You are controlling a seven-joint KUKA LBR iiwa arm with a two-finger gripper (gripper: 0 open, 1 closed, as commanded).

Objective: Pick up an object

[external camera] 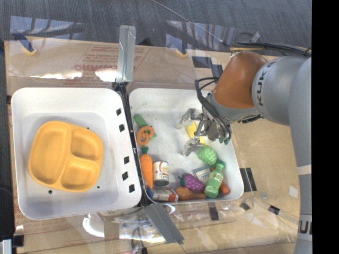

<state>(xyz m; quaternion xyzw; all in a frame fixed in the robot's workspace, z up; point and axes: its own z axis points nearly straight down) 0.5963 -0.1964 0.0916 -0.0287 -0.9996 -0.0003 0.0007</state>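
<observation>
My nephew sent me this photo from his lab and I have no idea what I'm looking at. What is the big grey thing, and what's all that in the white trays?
One camera looks down at a slant on a bench. The grey thing with the orange band is a robot arm reaching in from the right. Its pincer hangs over the right bin, near a yellow item; whether it grips that is unclear. This bin holds toy food: a carrot, a small can, purple grapes, a green bottle. The left bin holds a yellow divided plate.

A yellow object (193, 130) between the fingers (188, 116) is half hidden by the wrist (whether they clasp it is unclear), and the arm (286, 97) runs off frame.
</observation>
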